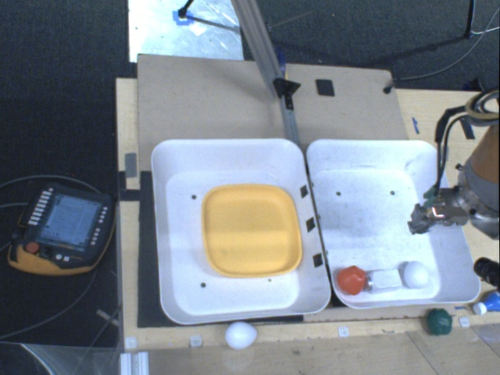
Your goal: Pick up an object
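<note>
A square yellow plate (pixel 252 230) lies flat in the middle of the left bin (pixel 176 170). Along the front wall of the right bin (pixel 367 162) sit a red ball (pixel 351 280), a pale clear block (pixel 383 279) and a white ball (pixel 415 274), close together in a row. My gripper (pixel 426 218) hangs over the right bin's right side, above and behind the white ball and apart from all three objects. Nothing shows in its grasp.
A white egg-shaped object (pixel 241 334) lies on the bench in front of the left bin. A green ball (pixel 439 321) and a blue item (pixel 485 306) lie past the right bin's front right corner. A teach pendant (pixel 58 229) rests far left.
</note>
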You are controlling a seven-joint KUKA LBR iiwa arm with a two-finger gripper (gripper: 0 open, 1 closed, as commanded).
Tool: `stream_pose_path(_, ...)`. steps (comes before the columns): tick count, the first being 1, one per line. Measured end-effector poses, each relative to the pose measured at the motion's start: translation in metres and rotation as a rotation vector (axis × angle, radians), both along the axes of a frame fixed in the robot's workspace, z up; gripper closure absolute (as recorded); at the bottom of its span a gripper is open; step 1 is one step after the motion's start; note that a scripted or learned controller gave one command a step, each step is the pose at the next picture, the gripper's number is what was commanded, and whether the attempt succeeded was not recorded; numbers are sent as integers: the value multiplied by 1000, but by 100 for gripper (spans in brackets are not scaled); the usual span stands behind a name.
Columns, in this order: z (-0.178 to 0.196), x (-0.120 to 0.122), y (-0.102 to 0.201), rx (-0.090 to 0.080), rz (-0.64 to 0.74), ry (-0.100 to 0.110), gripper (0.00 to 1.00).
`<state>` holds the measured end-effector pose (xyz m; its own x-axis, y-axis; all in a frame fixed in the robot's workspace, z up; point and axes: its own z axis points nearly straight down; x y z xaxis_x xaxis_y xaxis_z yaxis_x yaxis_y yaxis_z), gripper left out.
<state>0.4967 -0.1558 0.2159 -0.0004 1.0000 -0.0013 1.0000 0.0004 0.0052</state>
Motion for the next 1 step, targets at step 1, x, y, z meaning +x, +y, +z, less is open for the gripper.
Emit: stream_pose_path(1,21,1,0,1,0,3,100)
